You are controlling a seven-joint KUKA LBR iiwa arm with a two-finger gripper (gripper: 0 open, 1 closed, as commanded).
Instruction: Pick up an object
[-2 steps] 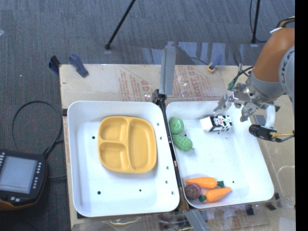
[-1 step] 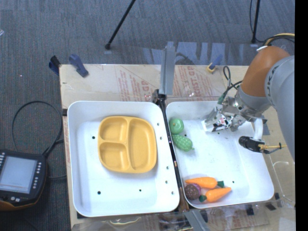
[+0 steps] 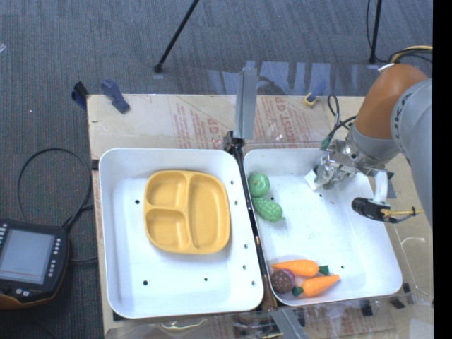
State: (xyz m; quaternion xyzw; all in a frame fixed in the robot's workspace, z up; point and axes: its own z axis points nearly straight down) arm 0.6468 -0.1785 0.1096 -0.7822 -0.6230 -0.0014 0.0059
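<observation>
nearest, two toy carrots (image 3: 305, 276) and a dark round toy (image 3: 282, 281) lie in the right bin's (image 3: 367, 260) front corner. further back, two green toys (image 3: 263, 196) sit by its left wall. farthest, the gripper (image 3: 326, 175) hangs over the back; whether it grips anything, i cannot tell.

You see a grey arm (image 3: 421, 129) with a rounded orange band (image 3: 381, 108) above its wrist. Black cables loop beside the band. The claw (image 3: 329, 173) is a small cluster of silvery metal parts.
</observation>
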